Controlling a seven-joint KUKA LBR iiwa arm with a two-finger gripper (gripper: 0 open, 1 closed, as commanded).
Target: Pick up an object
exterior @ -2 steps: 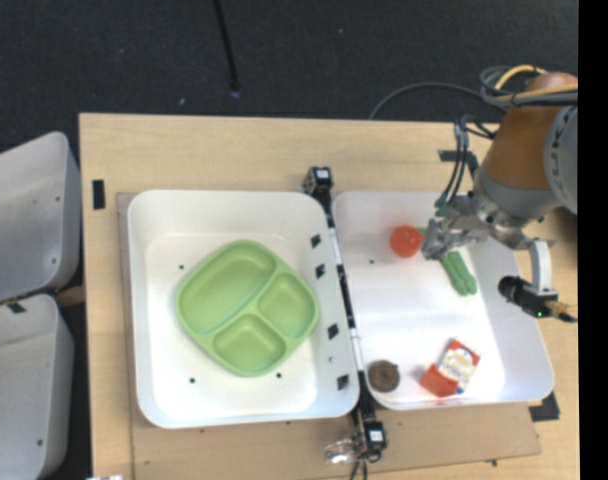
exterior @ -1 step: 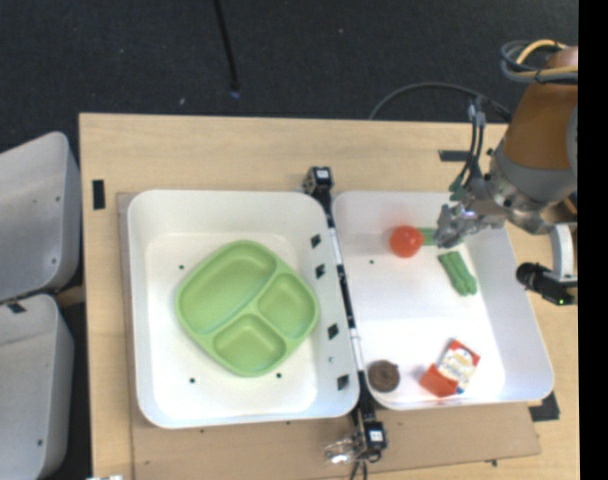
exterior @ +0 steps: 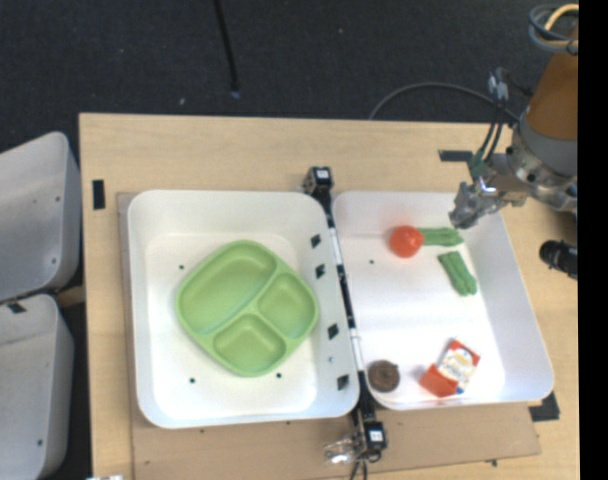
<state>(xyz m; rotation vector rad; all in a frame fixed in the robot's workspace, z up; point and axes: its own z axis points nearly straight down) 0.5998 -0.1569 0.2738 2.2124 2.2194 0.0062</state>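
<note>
green divided plate (exterior: 247,308), red ball (exterior: 405,240), white bins (exterior: 144,268)

Right bin (exterior: 504,268), contents relative to the gripper (exterior: 468,211):
- Red ball with green stem (exterior: 407,240): lying flat, just below-left, stem end nearest.
- Green pod (exterior: 458,272): flat, slanted, directly below.
- Red-and-white packet (exterior: 451,368): tilted, well below.
- Brown round piece (exterior: 384,375): well below-left, by the bin's corner.

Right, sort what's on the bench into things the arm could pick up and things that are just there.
Could be picked, all in the right bin:
- red ball with green stem, nearest the gripper
- green pod-shaped piece
- red and white packet
- small brown round thing

Just there:
- green divided plate, in the left bin
</note>
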